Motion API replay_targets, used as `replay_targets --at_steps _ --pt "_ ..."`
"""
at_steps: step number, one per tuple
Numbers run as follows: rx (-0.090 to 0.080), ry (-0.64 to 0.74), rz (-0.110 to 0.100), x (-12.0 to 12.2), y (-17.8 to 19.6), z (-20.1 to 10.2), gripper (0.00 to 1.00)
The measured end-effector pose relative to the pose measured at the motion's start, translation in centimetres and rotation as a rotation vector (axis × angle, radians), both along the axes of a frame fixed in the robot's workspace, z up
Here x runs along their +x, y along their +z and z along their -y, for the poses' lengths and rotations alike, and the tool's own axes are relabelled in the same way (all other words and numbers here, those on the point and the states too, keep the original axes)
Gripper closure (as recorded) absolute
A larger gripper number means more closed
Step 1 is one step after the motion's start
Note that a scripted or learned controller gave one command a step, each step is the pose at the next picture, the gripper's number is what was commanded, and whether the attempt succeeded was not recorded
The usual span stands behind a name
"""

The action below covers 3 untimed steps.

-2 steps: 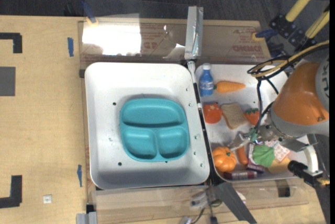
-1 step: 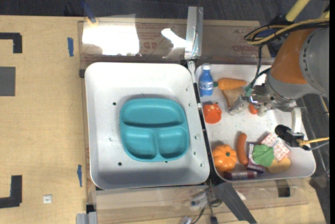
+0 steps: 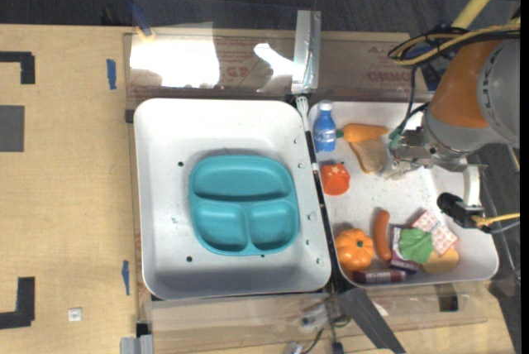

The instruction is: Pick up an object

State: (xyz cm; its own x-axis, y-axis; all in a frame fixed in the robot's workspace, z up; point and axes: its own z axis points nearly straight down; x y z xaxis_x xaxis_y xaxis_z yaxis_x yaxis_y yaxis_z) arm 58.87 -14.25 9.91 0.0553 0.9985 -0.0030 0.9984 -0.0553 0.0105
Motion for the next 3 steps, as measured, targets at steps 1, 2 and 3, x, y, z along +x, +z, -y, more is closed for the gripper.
replay_targets --at_steps 1,2,3 --pt "0.0 0.0 -0.002 0.0 -0.1 0.0 0.0" --pt "0.002 0.069 -0.001 6.4 -0.7 2.8 0.0" --pt "0.013 0.171 -0.017 8.0 -0.8 5.3 0.0"
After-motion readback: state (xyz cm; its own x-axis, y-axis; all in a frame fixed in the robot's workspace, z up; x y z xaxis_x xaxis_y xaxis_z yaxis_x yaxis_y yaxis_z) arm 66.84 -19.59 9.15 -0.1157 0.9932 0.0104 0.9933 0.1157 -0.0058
